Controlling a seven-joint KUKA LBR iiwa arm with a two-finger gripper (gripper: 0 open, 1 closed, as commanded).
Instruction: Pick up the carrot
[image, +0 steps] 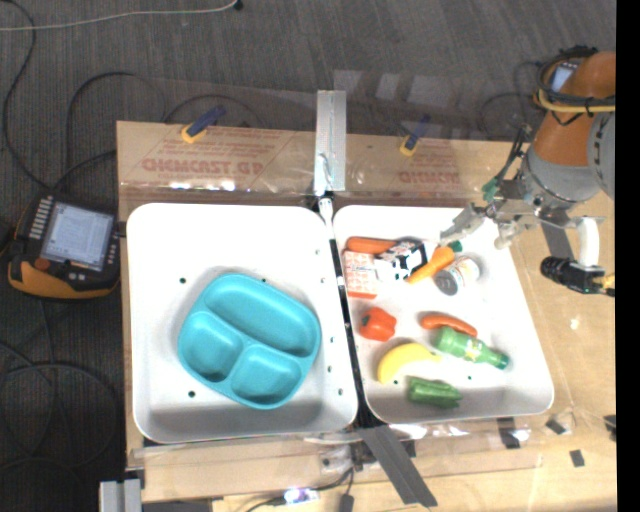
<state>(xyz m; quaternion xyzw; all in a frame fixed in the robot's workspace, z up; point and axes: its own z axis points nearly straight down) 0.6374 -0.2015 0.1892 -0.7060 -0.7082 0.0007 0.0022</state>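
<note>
The bench (570, 340) bears two white bins (150, 330) (side by side, touching) and clear sheeting (250, 160).

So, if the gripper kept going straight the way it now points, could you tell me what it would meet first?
Probably the carrot: the gripper points down-left into the right bin, and the carrot lies just beyond its tip. Its height above the carrot is unclear.

Orange carrot (432, 264); turquoise tray (250, 338); yellow banana (403, 361).
</note>
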